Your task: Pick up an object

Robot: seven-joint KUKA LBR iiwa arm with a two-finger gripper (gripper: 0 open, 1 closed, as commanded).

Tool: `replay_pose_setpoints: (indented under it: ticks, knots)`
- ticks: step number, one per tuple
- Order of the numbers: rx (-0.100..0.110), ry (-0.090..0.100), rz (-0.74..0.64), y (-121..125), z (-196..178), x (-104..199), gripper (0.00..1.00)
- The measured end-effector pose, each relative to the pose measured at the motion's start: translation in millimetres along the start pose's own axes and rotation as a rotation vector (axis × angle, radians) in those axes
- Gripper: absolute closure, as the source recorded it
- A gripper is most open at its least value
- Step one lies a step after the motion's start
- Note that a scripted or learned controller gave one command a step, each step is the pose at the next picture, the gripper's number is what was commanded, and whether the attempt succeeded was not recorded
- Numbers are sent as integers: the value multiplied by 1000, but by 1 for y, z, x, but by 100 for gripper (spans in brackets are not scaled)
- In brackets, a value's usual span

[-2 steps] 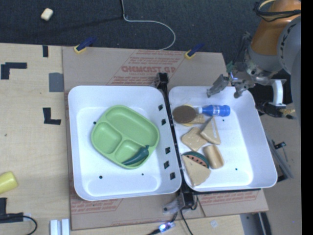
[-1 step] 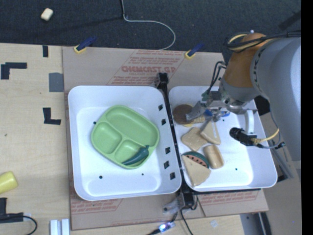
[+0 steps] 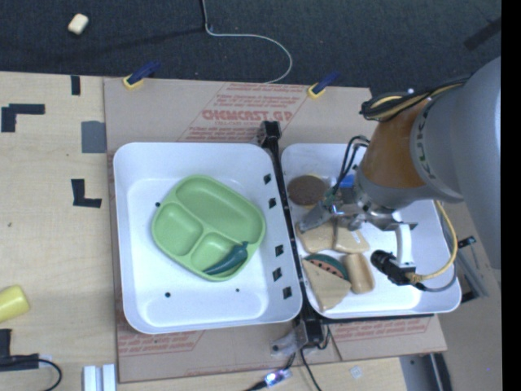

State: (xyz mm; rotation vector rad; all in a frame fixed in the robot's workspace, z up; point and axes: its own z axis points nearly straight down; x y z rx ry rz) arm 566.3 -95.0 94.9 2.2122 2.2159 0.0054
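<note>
Food pieces sat heaped in the right bin (image 3: pixel 431 300): a brown disc (image 3: pixel 306 189), tan bread-like slabs (image 3: pixel 319 239), a roll (image 3: pixel 359 272) and a wedge with a dark green stripe (image 3: pixel 326 269). The tool (image 3: pixel 346 212) hung low over this heap, seemingly near the slabs. To do it well, I judged it should settle on one piece standing apart from its neighbours, come straight down and close squarely. Whether it was released or clenched I could not tell; the wrist and cables covered it. The left bin (image 3: pixel 130 218) held a green tray (image 3: pixel 199 218) with a dark green pepper (image 3: pixel 228 259) in it
</note>
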Motion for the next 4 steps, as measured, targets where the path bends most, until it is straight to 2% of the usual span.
replay_pose_setpoints:
  ticks: [1,2,3,4]
  knots:
    - [-3,-3,2,2,-11,-3,100]
    - [-6,8,-9,6,-185,80,100]
    - [-3,5,0,-33,-306,63,100]
    - [8,7,-8,-61,-339,137,100]
